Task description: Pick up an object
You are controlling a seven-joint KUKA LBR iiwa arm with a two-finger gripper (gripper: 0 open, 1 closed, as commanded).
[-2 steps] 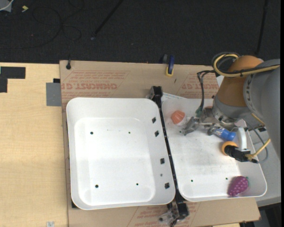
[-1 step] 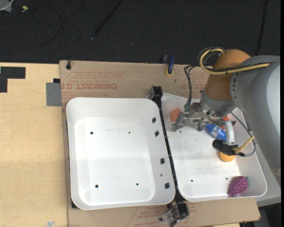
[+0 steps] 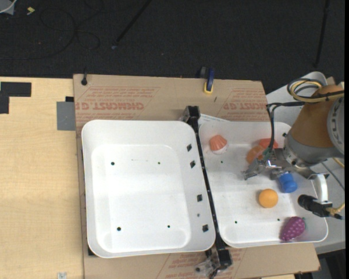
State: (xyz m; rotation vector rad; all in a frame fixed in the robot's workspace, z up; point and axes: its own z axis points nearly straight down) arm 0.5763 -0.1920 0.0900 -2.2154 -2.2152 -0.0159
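Purple knobbly object [image 3: 292, 228], orange ball [image 3: 268, 198], possibly foam

Brown cardboard sheet [image 3: 163, 97] under bins, blue-yellow clamp [image 3: 208, 80] at its far edge

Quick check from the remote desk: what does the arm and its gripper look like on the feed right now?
The arm is grey with a broad orange-brown band above the wrist. Black cable runs down beside it, and yellow and black cable loops sit on top. The gripper is small, dark grey metal with shiny parts.
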